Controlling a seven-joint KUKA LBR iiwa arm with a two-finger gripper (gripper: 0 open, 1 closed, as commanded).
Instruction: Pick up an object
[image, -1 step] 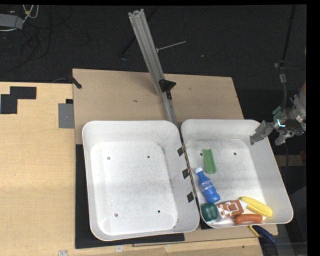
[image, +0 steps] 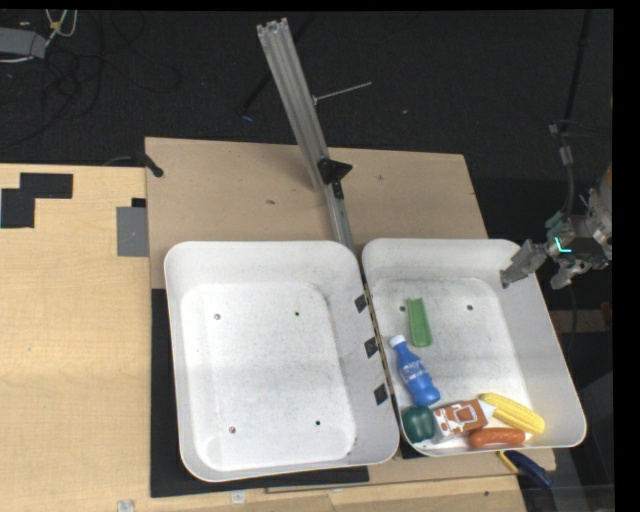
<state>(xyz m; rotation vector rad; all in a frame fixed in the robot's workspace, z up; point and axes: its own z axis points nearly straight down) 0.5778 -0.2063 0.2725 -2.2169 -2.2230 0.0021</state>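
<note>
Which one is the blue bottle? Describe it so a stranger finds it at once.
Look at the right bin of the two white bins. Along its left wall, just below a green bar-shaped item, lies the blue bottle, on its side with its white cap pointing toward the far end. It is the one blue thing there; its neighbours are green, red, orange or yellow.

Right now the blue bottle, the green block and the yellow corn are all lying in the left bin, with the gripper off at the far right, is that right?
Not quite: the bin is wrong. The camera view shows the blue bottle, the green block and the yellow corn lying in the right bin, not the left bin. The gripper is indeed at the far right, over that bin's upper right corner.
</note>
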